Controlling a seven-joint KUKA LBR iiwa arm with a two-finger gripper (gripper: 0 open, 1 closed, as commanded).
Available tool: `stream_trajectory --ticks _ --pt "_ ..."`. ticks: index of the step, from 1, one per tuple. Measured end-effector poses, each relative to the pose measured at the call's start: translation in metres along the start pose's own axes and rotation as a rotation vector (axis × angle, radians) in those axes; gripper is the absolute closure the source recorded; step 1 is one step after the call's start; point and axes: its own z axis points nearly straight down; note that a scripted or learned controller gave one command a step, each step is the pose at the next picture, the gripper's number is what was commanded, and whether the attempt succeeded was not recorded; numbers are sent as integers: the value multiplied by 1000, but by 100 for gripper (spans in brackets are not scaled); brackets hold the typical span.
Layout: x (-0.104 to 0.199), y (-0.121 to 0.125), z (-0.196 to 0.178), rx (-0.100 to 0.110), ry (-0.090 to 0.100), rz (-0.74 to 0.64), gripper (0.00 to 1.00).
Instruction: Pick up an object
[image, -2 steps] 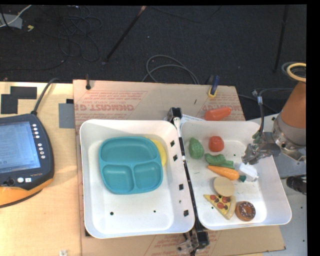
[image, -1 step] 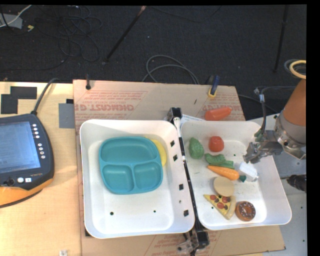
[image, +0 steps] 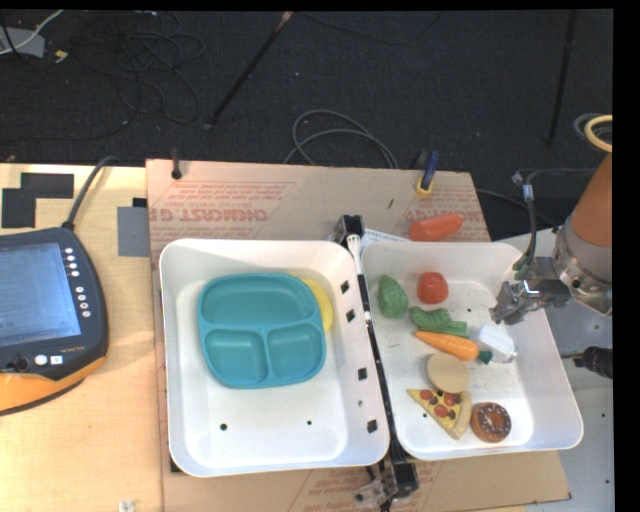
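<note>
I see the gripper (image: 512, 300) over the right bin's (image: 560, 400) right edge; I can't tell its opening. The carrot (image: 447, 345) lies mid-bin, just left, possibly beside a white piece (image: 497, 343).

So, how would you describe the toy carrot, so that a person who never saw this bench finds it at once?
Look at the right white bin, the one holding the toy food. Near its middle lies the carrot, a long orange cone pointing left, with a green piece just above it and a round tan piece just below. It is the only long orange thing inside that bin.
</note>
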Motion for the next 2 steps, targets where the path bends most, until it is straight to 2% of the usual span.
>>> stream_trajectory --ticks 2 --pt "-1 0 -19 3 2 -2 100"
